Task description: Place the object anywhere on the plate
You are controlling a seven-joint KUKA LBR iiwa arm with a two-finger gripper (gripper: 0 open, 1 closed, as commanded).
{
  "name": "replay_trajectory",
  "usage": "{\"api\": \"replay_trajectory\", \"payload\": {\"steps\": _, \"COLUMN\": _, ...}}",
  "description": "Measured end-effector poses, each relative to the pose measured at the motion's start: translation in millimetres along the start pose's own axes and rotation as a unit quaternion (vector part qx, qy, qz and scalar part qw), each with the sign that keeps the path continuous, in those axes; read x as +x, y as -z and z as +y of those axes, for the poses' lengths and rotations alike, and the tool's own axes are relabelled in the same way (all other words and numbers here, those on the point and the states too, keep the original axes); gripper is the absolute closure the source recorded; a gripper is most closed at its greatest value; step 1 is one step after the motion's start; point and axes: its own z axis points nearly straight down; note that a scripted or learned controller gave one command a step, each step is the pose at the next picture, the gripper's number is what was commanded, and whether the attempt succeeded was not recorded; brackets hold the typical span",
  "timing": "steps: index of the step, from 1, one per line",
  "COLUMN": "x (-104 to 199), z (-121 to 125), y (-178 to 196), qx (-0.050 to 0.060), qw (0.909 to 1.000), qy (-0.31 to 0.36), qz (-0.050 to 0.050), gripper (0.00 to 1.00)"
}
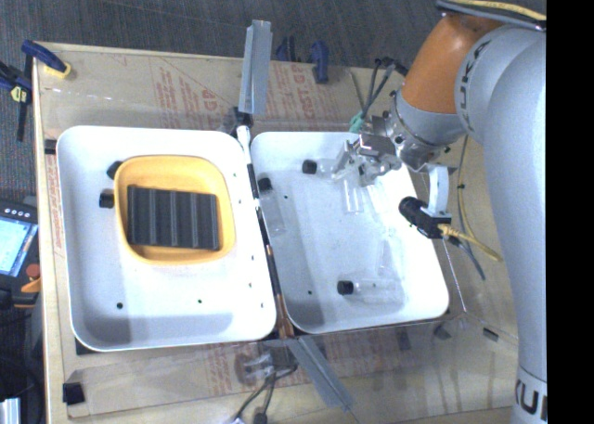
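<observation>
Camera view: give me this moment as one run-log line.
gripper: over right bin far edge | clear object: right bin near corner | plate: left bin, unloaded | placement: not done

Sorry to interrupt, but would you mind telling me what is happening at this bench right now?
A grey KUKA arm reaches in over the right bin, its gripper near that bin's far edge. A clear plastic object with a dark cap lies near the bin's front corner, apart from the gripper. The yellow plate with its dark ribbed insert sits in the left bin, and the clear object is not on it.
</observation>
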Motion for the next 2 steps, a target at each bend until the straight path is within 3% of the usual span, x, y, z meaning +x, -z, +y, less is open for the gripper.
{"api": "replay_trajectory", "payload": {"steps": 1, "x": 39, "z": -21, "y": -18, "qx": 0.002, "qw": 0.994, "qy": 0.109, "qz": 0.0, "gripper": 1.0}}
{"api": "replay_trajectory", "payload": {"steps": 2, "x": 127, "z": 3, "y": 3, "qx": 0.0, "qw": 0.9698, "qy": 0.244, "qz": -0.001, "gripper": 1.0}}
